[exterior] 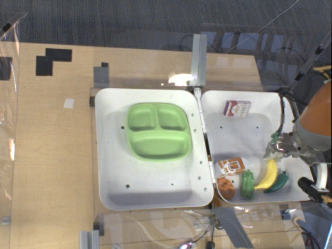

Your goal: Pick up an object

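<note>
The right bin (254,123) holds several small items. A yellow banana (268,174) lies near its front right, with a dark green vegetable (278,181) just to its right and a green pepper (247,184) to its left. An orange-and-white carton (231,166) and a brownish round fruit (225,187) sit at the front left. A red-and-white box (237,108) lies alone at the back. My gripper (276,146) hangs at the bin's right side, just above the banana's upper tip; the arm's orange band (316,115) is behind it.
The left bin (111,139) carries a green divided plate (157,130) in its middle. A metal post (199,61) stands behind the wall shared by the two bins. Bare wooden bench (46,154) stretches to the left.
</note>
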Robot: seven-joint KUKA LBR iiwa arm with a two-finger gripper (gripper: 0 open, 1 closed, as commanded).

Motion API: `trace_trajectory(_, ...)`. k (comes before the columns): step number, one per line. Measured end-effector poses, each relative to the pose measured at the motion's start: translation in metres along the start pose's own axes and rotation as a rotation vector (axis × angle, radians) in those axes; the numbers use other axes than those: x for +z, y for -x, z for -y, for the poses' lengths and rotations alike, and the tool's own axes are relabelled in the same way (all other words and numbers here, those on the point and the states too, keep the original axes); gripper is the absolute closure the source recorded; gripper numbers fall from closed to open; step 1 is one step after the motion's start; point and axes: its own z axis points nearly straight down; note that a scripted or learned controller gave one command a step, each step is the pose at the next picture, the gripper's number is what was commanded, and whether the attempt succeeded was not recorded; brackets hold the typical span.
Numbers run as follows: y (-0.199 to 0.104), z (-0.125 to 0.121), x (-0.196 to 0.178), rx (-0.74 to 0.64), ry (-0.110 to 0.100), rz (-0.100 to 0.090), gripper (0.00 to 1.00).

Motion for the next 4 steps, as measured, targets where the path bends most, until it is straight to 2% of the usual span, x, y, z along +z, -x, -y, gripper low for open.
trace_trajectory(1, -0.046, -0.042, -0.043, 0.083, 0.002, 0.001, 1.0)
trace_trajectory(2, -0.118, -0.089, -0.113, 0.153, 0.002, 0.001, 1.0)
trace_trajectory(3, -0.174, -0.141, -0.102, 0.091, 0.002, 0.001, 1.0)
trace_trajectory(4, -0.174, -0.141, -0.102, 0.091, 0.003, 0.001, 0.0)
